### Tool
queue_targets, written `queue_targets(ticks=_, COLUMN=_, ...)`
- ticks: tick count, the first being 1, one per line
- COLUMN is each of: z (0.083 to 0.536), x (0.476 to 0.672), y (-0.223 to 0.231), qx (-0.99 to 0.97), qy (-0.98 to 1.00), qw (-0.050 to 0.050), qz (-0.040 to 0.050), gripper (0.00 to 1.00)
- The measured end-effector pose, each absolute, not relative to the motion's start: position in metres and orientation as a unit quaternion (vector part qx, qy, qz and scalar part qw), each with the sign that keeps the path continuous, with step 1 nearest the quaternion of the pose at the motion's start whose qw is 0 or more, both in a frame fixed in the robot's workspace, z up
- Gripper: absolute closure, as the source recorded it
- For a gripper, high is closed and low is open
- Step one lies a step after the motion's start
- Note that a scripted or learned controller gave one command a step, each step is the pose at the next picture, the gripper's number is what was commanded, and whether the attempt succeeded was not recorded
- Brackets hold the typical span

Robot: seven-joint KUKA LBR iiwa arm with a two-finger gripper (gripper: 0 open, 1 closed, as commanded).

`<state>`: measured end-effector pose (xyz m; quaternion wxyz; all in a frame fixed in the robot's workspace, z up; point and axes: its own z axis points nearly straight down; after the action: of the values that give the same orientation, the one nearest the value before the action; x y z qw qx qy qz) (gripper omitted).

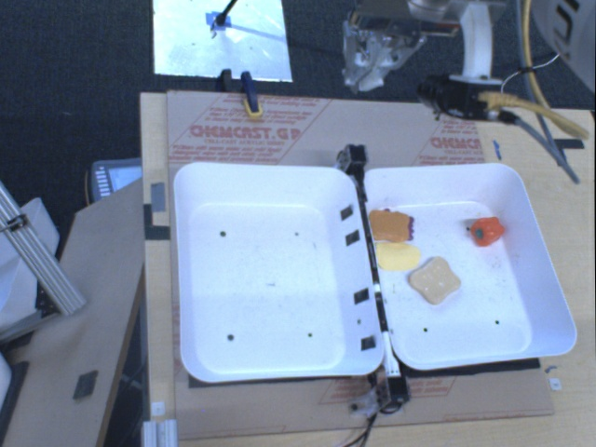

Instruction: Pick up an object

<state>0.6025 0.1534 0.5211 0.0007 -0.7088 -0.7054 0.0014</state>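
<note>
Several small objects lie in the right bin (521,324): an orange-brown piece with a purple edge (390,225) by the divider, a flat yellow piece (398,257) just below it, a tan waffle-like square (435,280) nearer the front, and a red-orange tomato-like object (485,231) toward the right wall. My gripper (366,74) hangs high above the bench's far edge, behind both bins and well away from every object. Nothing shows between its fingers.
The left bin (186,250) sits beside the right one, joined along a black clipped divider (361,250). A shiny metal plate (221,24) lies at the back left. Yellow and grey cables (535,110) run along the back right.
</note>
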Motion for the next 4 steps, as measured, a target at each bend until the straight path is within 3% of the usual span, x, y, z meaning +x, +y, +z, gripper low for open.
queue_targets(ticks=1, z=0.535, x=0.629, y=0.229, qx=-0.704, qy=-0.711, qw=0.000, qz=-0.0026, gripper=1.00)
queue_targets(ticks=3, z=0.535, x=0.669, y=0.234, qx=-0.706, qy=-0.708, qw=-0.001, qz=-0.0013, gripper=1.00)
queue_targets(ticks=4, z=0.535, x=0.668, y=0.234, qx=-0.706, qy=-0.708, qw=0.000, qz=-0.0010, gripper=0.00)
